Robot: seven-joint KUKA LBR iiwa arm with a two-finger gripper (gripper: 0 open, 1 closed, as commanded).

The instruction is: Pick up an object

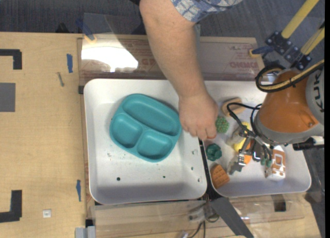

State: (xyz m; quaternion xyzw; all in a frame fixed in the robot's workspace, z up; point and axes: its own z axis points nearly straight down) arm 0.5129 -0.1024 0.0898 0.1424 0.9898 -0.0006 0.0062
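A teal divided plate [146,127] lies in the left bin [103,180]. In the right bin [289,183] lie several small items: a green bumpy ball [221,124], a teal piece [213,152], an orange ridged piece [219,175] and a white and orange item [279,162]. My gripper [246,159] hangs low over the right bin among yellow and orange bits, beneath the orange wrist band [286,110]. A person's hand [198,118] reaches down over the divider between the bins, right by the green ball.
The person's forearm [170,41] crosses from the top over the back of the left bin. A brown cardboard panel [227,59] stands behind the bins. Wooden bench surface [36,128] spreads to the left.
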